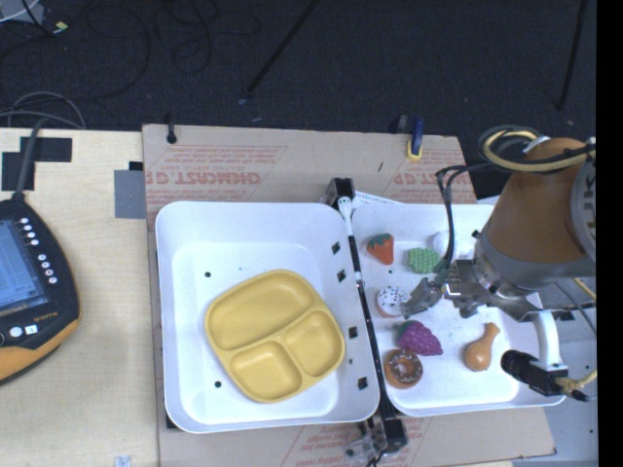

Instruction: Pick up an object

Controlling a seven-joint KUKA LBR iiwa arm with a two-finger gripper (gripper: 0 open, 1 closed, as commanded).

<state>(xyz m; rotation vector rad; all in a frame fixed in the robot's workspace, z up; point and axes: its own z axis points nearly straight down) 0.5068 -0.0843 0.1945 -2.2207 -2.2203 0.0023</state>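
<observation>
Jaws (pixel 417 298) low over the right bin (pixel 506 397), pointing toward the divider between the two bins; whether apart or together, cannot tell at this size and angle. Nothing seen between them. Just left of the tips, a small white ball with dark dots (pixel 389 299), close to touching or touching, impossible to say which. Just below the tips, a purple bunch of grapes (pixel 420 339). Further toward the near rim, a brown glazed donut (pixel 403 368). Right of the grapes, a tan drumstick-shaped piece (pixel 480 348). Above the tips, a green bumpy item (pixel 422 259), and left of that an orange-red piece with a green top (pixel 381 248).

Behind the jaws, a grey wrist (pixel 487 282) with a black cable looping up past it, then the broad orange band (pixel 535 207) of the arm, reaching in from the right and leaning down over the right bin's far side.

In the left bin (pixel 185 261), a yellow three-compartment plate (pixel 275 335), lying flat and turned at an angle. Both bins side by side on a cardboard sheet (pixel 263 168) with red printing, laid on a pale wooden bench (pixel 83 387). At the left edge, a handheld control pendant (pixel 29 280) with a screen and an orange rim. Beyond the bench, dark floor (pixel 292 47) with loose cables.
</observation>
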